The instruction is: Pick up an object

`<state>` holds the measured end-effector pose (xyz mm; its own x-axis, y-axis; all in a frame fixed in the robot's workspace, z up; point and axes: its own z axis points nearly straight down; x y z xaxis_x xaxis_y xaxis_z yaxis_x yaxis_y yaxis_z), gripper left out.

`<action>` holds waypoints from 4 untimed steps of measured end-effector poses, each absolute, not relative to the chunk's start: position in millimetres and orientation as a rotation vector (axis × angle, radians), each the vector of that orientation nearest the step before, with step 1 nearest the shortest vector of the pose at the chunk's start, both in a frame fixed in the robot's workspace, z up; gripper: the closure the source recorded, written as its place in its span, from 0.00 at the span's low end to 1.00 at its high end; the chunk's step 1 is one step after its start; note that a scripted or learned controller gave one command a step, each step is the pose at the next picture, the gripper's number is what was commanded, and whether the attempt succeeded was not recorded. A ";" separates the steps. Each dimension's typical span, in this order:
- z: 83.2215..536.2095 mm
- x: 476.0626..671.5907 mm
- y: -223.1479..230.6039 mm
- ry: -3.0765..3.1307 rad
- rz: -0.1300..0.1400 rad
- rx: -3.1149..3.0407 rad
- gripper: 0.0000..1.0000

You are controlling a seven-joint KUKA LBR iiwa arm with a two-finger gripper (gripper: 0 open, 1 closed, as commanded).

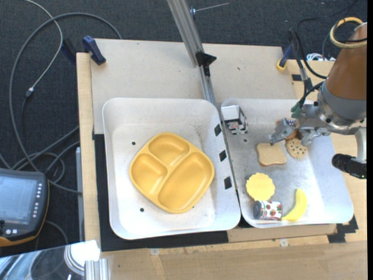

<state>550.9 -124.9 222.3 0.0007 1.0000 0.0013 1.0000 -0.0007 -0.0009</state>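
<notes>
The wooden bench [145, 69] lay on dark carpet and carried the two shallow white bins side by side. The left bin [116, 121] was the larger in view and held a yellow divided plate [172, 172] with three compartments, resting slightly right of the bin's middle. The right bin [332, 191] held the smaller things. Over its upper right part hung the arm [349, 74], its orange band above the grey wrist, reaching in from the right. A slanted metal rail [186, 28] ran down from the top of the view to the gap between the bins.

The gripper [291, 132] sat low over the right bin, just above the toast and the cookie; its fingers were spread apart with nothing between them.

A slice of toast [271, 154] lay near the middle of the right bin, and a chocolate-chip cookie [296, 150] lay just beside it on its right, right under the gripper. Below them rested a round yellow disc with a scalloped edge [260, 186]. A small can with red and white print [267, 209] lay on its side near the front wall, touching or nearly touching a banana [297, 206] on its right. A small white box-like object [232, 119] stood at the bin's upper left corner.
</notes>
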 end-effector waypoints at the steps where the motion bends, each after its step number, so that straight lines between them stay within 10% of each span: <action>1: 233.6 551.8 -124.6 -2.222 -0.003 -2.221 1.00; 4: 282.7 649.0 86.1 -2.231 -0.005 -2.211 1.00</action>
